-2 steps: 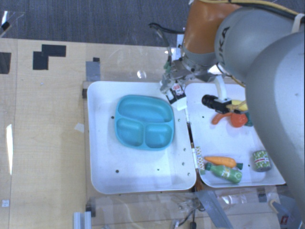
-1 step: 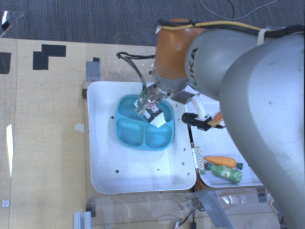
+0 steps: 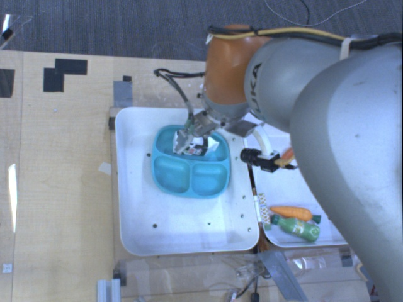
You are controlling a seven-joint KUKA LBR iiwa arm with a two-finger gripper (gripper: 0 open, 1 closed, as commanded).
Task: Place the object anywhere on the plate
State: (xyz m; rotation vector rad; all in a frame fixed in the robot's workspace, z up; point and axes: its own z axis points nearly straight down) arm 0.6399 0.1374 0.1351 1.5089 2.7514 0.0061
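Two white bins side by side on the counter; blue divided plate (image 3: 191,168) in the left bin (image 3: 145,219), centre frame; hand (image 3: 191,138) low over the plate's upper compartment, a small white-and-dark object (image 3: 200,147) beneath it; cannot tell grip state; carrot (image 3: 291,212) and green bottle (image 3: 301,229) lower right.

In the right bin (image 3: 302,241), near its front edge, an orange carrot (image 3: 291,212) lies just behind a green bottle (image 3: 301,230). Black tape patches (image 3: 65,73) mark the wooden bench (image 3: 56,187) at far left.
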